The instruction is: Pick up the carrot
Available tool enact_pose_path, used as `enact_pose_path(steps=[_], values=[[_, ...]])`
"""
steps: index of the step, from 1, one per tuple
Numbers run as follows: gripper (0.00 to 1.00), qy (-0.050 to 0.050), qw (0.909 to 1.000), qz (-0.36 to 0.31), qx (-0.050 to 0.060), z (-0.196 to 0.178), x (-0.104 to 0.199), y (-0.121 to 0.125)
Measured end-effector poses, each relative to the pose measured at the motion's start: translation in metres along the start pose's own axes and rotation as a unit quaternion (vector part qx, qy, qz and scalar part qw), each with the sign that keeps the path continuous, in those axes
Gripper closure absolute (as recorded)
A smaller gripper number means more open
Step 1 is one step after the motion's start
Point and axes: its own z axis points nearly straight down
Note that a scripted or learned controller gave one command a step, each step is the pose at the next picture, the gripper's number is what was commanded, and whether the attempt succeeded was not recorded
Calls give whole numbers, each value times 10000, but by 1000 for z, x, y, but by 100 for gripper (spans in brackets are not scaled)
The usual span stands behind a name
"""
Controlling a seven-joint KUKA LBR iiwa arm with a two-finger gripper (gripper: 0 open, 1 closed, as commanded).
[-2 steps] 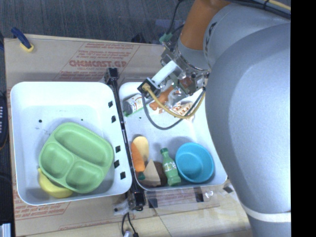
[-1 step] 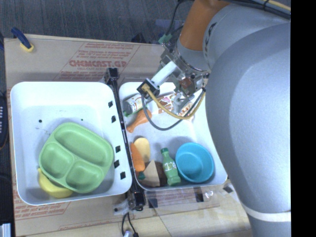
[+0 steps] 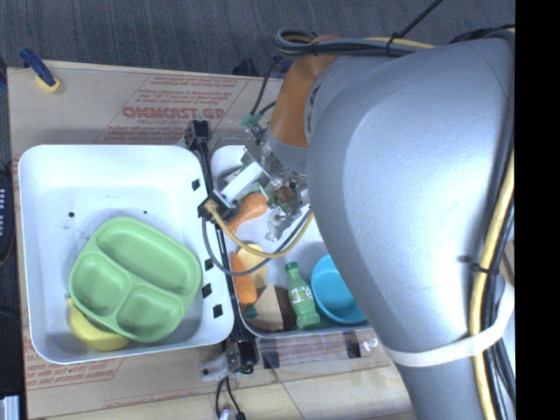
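Gripper (image 3: 261, 201): clamps carrot (image 3: 250, 208) between its fingers, up-frame and slightly left of green bottle (image 3: 302, 297); grips mid-length, probably for balance when lifting clear of clutter around that bottle, blue bowl (image 3: 332, 291) just right of it.

Camera view: single fixed camera, mounted above the bench (image 3: 131, 103), looking down at a slant. Frame covers both bins: left bin (image 3: 52, 182) whole, right bin (image 3: 229, 160) mostly masked by the arm (image 3: 411, 199), which enters from the right and sits nearest the lens, bulking large. Dark floor (image 3: 175, 7) runs along the top edge, past the bench's far side. Range moderate; bench spans nearly the full width.
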Motion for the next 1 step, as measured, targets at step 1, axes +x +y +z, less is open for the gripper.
enact_pose_path(steps=[1], values=[[0,17,9945,1044,-7,-3,-1,-15]])
